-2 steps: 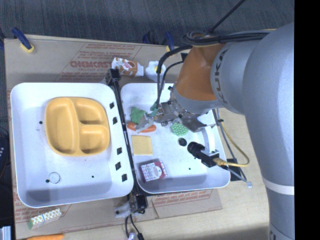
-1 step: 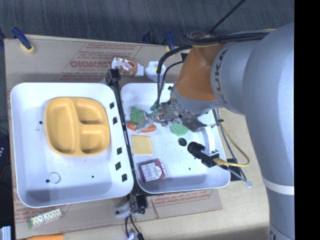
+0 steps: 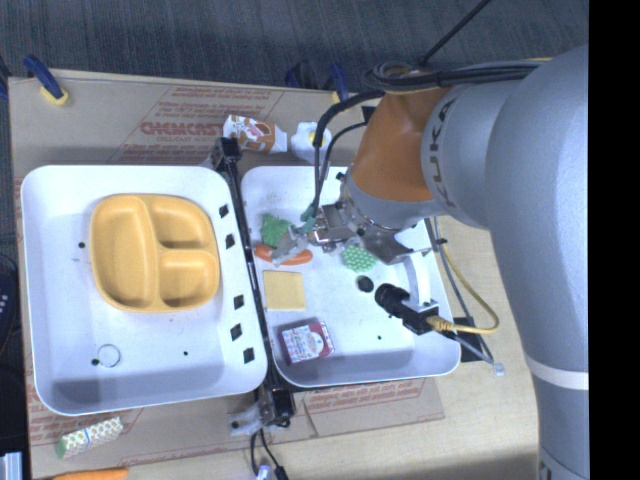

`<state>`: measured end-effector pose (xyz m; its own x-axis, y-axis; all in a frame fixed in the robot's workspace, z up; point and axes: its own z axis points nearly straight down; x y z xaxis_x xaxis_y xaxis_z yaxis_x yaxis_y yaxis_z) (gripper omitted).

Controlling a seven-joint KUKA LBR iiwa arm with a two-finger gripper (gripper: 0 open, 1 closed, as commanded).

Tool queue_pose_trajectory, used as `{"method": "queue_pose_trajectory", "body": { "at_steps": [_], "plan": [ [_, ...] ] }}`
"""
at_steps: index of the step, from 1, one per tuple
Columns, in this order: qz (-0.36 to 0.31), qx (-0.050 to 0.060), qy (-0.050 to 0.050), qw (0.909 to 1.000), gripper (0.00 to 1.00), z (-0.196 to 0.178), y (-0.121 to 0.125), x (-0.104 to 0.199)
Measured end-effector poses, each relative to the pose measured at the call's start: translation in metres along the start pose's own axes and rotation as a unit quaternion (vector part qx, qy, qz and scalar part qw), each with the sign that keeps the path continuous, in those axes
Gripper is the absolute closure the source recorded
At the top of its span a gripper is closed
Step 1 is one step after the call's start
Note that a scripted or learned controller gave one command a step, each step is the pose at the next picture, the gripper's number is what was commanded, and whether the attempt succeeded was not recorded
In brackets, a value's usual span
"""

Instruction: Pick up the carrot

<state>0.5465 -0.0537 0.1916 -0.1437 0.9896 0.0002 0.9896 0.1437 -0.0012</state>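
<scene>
- Far off to my hand's left sits the yellow divided plate (image 3: 157, 250) in the left bin (image 3: 45, 298); it has no part in this task, so I judge I can ignore it.
- Just left of my hand and a little below it lies the carrot (image 3: 283, 256), flat on the floor of the right bin (image 3: 350, 363), with the green leafy piece (image 3: 274, 230) touching it from above. That crowding is probably why I come in low and close beside it.
- Below the carrot, apart from it, lie the yellow cheese slice (image 3: 284, 290) and then the red packet (image 3: 304, 341), both clear of my path.
- My hand (image 3: 318, 233) hangs low over the right bin, its tip near the carrot's right end. Whether it is apart or together I cannot tell; the wrist hides that, and I see nothing held.
- Just right of my hand and under my wrist sits the green bumpy ball (image 3: 357, 258), near enough that a sideways nudge could roll it.
</scene>
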Motion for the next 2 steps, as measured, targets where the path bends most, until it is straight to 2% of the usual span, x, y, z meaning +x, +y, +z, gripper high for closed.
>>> {"method": "queue_pose_trajectory", "body": {
  "at_steps": [1,2],
  "plan": [
    [0.011,0.0,0.0,0.9999,0.0,0.0,0.008,0.02],
    [-0.002,0.002,0.001,1.0,0.0,0.0,-0.009,0.038]
  ]
}}
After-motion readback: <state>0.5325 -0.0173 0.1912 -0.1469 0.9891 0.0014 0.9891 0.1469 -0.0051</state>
